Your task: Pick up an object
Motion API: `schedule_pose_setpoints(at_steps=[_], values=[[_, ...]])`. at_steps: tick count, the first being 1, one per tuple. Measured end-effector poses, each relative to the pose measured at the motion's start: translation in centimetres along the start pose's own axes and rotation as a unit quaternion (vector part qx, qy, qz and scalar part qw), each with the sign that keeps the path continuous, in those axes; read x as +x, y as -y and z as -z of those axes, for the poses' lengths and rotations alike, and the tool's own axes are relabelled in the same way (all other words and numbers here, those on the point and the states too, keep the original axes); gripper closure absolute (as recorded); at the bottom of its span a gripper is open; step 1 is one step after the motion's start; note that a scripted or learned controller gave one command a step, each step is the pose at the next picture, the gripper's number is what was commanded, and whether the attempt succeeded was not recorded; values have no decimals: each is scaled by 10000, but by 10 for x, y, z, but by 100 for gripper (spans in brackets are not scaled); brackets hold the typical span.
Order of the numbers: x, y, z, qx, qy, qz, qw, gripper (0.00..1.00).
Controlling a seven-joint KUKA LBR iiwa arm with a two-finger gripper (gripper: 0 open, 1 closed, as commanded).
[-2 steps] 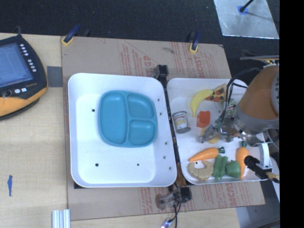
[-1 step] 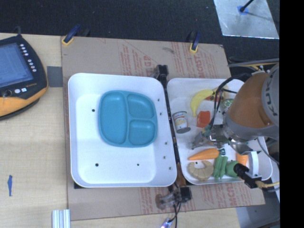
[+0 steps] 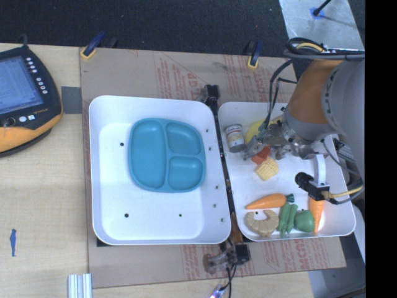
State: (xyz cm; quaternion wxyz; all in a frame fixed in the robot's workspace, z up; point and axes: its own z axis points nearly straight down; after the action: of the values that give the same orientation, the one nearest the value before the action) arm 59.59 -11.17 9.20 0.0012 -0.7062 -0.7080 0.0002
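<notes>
Red piece beneath claw

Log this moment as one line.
arm: over right bin | hand: low by can, red piece | grasp: unclear | left bin: blue tray

In the right bin we see a small tin can upright near the left wall, a yellow corn piece mid-bin, an orange carrot lying flat, a tan shrimp-like piece below it, green vegetables alongside, and a second carrot standing on end
</notes>
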Motion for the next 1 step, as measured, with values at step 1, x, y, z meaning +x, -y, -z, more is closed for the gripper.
schedule_pose_setpoints(at_steps=[1], values=[[-1,0,10,16,-2,21,10000,100]])
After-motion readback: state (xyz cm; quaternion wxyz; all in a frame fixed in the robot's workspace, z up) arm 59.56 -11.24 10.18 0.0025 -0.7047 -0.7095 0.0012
